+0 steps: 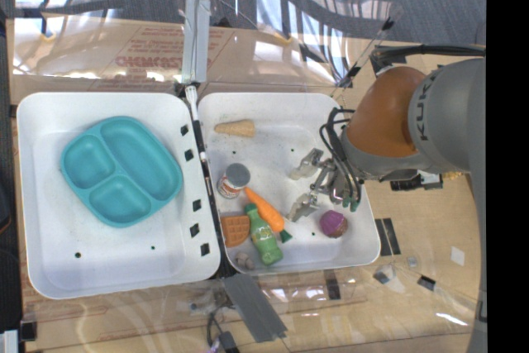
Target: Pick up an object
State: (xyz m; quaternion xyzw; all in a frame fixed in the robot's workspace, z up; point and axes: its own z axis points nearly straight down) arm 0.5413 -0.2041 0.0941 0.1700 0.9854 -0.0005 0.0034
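Arm: a grey KUKA arm [430, 116] with an orange band above the wrist reaches in from the right, over the right-hand shallow white plastic bin [273, 107].
Gripper: the metal two-finger gripper [302, 186] hangs over the middle-right of that bin, its fingers spread apart with nothing between them; one fingertip sits higher in the frame, the other lower, near the carrot's end.
Objects for picking: all lie in the right bin. A tan ice-cream cone [235, 128] rests on its side near the far wall. A small can with a grey lid [234, 179] stands just beside the left wall. An orange toy carrot [266, 210] lies at a slant below the can, touching a green plastic bottle [264, 238]. A brown square waffle [235, 231] lies just left of the bottle, by the near-left corner. A round purple toy fruit [332, 223] sits near the right wall, below and right of the gripper, apart from its fingers.
Left bin: the neighbouring white bin [50, 252] bears a teal plastic plate with three compartments [121, 169], set at a tilt.
Bench: brown board with clear, glinting sheeting behind the bins.
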